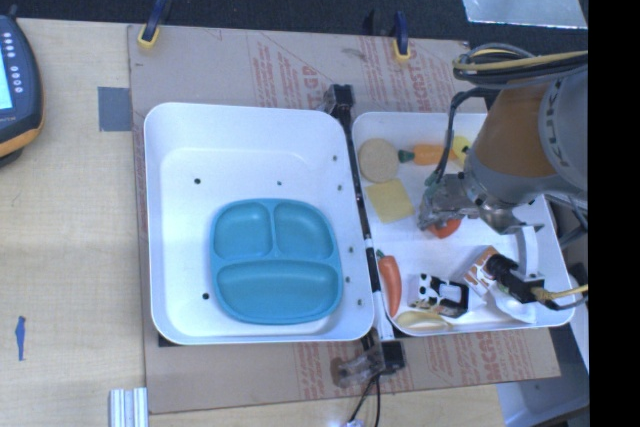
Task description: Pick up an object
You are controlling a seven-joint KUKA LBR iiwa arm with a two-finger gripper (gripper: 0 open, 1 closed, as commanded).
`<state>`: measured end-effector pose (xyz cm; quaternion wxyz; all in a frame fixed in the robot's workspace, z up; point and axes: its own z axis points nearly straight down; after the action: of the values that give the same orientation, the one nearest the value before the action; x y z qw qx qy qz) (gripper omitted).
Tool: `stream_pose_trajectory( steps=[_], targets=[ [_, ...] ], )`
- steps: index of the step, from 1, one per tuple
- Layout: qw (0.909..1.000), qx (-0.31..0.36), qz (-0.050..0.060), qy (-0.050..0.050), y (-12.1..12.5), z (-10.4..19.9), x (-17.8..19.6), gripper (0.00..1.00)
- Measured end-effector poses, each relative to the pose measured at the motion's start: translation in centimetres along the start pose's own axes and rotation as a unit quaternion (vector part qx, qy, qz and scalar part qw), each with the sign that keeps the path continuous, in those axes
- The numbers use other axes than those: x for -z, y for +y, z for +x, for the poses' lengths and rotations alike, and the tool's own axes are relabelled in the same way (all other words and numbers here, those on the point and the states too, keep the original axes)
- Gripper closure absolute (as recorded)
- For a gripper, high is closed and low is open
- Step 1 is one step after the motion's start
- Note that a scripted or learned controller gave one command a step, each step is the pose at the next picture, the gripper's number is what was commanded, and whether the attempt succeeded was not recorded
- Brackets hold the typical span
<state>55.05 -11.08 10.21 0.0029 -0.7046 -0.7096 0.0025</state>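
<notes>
Crowding the gripper, whose fingers' state I cannot tell, are a red object, perhaps a tomato, and a yellow slice.

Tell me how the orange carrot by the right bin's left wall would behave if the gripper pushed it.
The carrot is long and tapered, so it would probably roll or swing round. It looks smooth, maybe slippery. Lying against the bin wall, it may wedge there.

A blue plate sits in the left bin. The arm reaches into the right bin, its gripper low over a red thing. A carrot lies near the bin's left wall.
</notes>
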Motion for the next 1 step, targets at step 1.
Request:
stream_pose_trajectory(
  steps=[1],
  targets=[
    [1.0, 0.0, 0.0, 0.0, -0.01, 0.0, -0.04, 0.0]
  ],
)
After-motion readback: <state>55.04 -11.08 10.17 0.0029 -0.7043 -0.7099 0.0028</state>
